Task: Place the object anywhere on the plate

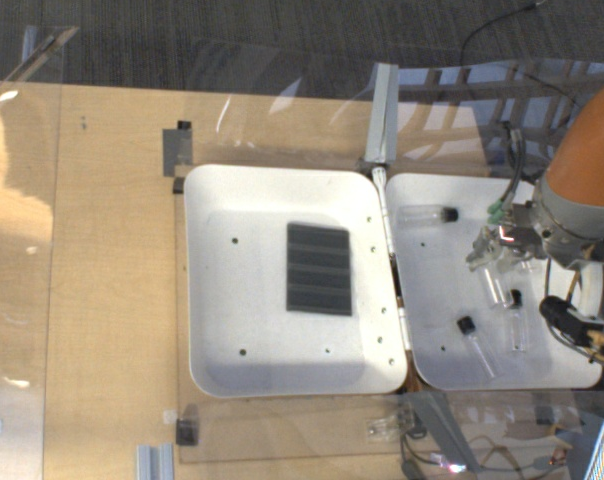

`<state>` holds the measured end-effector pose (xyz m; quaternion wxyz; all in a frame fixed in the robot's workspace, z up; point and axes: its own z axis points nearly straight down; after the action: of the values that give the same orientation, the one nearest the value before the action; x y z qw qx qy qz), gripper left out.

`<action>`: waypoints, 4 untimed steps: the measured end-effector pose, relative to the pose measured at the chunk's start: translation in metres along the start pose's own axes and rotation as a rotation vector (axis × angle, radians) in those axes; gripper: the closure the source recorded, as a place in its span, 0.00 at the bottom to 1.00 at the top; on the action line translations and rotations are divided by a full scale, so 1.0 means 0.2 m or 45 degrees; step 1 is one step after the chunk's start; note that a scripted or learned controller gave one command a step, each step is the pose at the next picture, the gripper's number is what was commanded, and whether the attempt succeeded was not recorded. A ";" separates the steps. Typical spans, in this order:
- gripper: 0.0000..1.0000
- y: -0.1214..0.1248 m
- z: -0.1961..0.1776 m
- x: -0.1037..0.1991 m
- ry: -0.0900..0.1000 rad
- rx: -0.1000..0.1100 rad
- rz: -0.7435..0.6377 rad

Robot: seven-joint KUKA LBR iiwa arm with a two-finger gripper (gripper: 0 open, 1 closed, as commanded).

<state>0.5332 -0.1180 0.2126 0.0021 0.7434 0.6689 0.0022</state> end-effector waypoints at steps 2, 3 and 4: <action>1.00 0.65 -0.12 0.40 0.000 -0.001 0.066; 1.00 0.62 0.04 0.65 0.001 0.002 -0.350; 1.00 0.57 0.14 1.04 0.001 0.004 0.005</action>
<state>0.6690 0.0761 0.1851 0.0006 0.7447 0.6673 0.0015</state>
